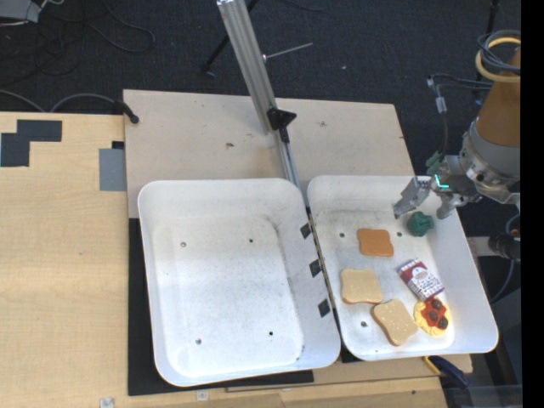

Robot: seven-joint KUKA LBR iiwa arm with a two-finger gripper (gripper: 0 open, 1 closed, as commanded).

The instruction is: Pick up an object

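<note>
Risk sits mostly at the green object point(419, 223), the small round thing in the upper part of the right bin point(476, 334). You can see the gripper point(427, 198) hanging just above it, reaching in past the bin's far-right rim, with its two fingers spread apart: one grey finger point(409, 197) out to the object's upper left, the other closer to the wrist. Nothing sits between them, so count nothing as held.

If you take the green object as the target, a round shape like that will probably roll or squirt sideways should one finger touch first, and the side wall is near enough that the outer finger could catch it on the way down. I judge a slightly off-centre descent to be the likeliest cause of an empty close. Whether the gripper is truly centred over the object cannot be told from this slanted view.

Count what lies below the green object, toward the near rim: one orange-brown round slice point(375, 242), two pale toast-like slices point(362, 286) point(395, 321), the second lower and to the right, one small red-and-white carton point(417, 279), and one yellow piece with red and dark bits on it point(433, 315) just below the carton. That makes six objects, all in the right bin. There are two bins; the left bin point(161, 219) lies well apart from the green object.
</note>
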